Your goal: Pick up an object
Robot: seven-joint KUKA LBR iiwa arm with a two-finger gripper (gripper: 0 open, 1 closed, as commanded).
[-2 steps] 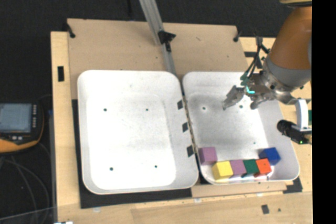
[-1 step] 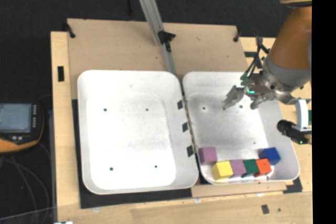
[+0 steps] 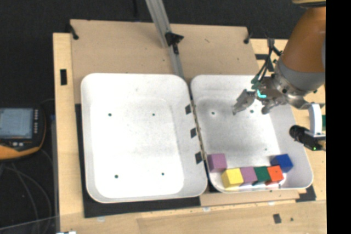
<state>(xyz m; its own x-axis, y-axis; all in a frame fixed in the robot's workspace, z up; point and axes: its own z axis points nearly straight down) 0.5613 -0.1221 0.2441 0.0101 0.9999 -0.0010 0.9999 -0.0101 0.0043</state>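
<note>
The arm (image 3: 304, 35) leans in from the right, its orange band high over the far right corner of the right-hand bin (image 3: 230, 90). Its gripper (image 3: 251, 104) hangs above the far half of that bin with the two fingers spread apart and nothing between them; whether the tips touch the bin floor I can't quite make out from this slant. The blocks sit well apart from it, huddled along the near edge of the same bin: a pale purple block (image 3: 217, 161) on the left, then a yellow block (image 3: 232, 177), a second purple block (image 3: 248, 174), a green block (image 3: 261, 173), an orange block (image 3: 275, 173) and a blue block (image 3: 282, 161) just behind it. The left-hand bin (image 3: 137, 134) lies beside it, their rims touching. A grey metal rail (image 3: 156, 8) slants away from the far side of the bench.
</note>
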